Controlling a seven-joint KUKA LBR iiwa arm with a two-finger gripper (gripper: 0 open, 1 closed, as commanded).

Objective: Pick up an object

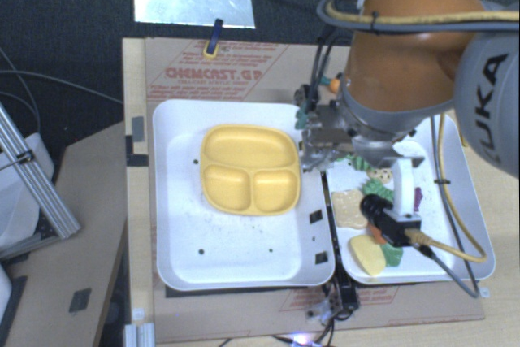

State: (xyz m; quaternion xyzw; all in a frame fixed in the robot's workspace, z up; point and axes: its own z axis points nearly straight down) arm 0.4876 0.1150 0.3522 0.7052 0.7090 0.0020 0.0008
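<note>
The grey-and-orange arm (pixel 406 45) looms over the right bin (pixel 471 199); whether its jaws are wide or closed, I cannot tell. The left bin (pixel 171 240) holds 1 yellow divided tray (pixel 248 169). Small objects — a yellow piece (pixel 367 254), a tan slice (pixel 348 207) — lie in the right bin.

Two white bins (pixel 175 256); one yellow divided plate (pixel 248 169).

Red print "CHEMCAST.G9" on cardboard sheet (pixel 213 74); black letters "UKA" on grey arm (pixel 493 85).
</note>
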